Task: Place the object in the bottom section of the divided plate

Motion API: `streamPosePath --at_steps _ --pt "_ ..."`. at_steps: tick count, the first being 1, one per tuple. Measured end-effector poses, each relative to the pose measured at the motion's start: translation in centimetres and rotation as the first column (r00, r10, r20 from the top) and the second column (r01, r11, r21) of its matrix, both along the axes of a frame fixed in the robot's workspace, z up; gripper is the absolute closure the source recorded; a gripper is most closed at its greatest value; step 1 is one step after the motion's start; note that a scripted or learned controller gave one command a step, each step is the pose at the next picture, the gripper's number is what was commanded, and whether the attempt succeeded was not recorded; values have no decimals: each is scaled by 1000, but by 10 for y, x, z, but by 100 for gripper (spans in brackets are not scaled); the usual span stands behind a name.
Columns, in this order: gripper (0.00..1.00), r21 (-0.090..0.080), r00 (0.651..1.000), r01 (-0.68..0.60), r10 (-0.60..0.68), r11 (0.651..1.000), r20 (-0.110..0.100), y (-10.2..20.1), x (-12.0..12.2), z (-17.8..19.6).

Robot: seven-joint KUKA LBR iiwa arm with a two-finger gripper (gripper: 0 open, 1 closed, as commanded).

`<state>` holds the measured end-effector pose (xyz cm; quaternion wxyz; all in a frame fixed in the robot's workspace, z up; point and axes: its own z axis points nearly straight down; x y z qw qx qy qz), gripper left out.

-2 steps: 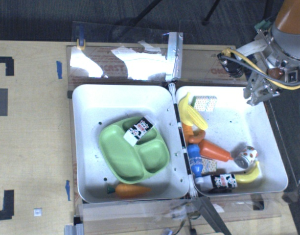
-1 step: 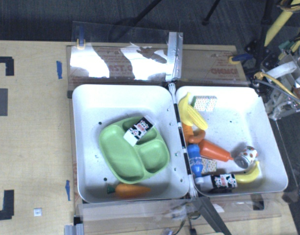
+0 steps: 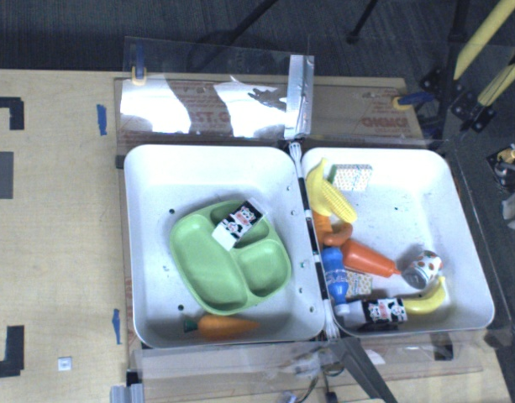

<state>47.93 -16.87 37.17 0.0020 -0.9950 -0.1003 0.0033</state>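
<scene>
I cannot tell about my pincer; a little cow-print carton [image 3: 238, 223] lies on the smooth green divided plate [image 3: 228, 267]; a carrot [image 3: 226, 327] sits below

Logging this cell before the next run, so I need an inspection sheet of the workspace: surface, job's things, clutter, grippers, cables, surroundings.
Surface: wooden bench bearing left bin and right bin, side by side.
Job's things: green divided plate in the left bin; a small black-and-white carton lies on its upper section, the lower sections bare.
Clutter: carrot beside the plate's lower edge; in the right bin, corn cob, orange bottle, banana, can, and more.
Grippers: nothing seen.
Cables: nothing seen.
Surroundings: clear plastic panel behind the bins; blue tape marks on the bench; dark floor.
</scene>
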Motion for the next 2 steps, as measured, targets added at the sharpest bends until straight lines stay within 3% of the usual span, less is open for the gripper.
streamPosePath --at_steps 1,2 --pt "100 0 1000 -4 4 1000 -3 2 1 9" --pt "0 0 1000 -4 4 1000 -3 2 1 9"
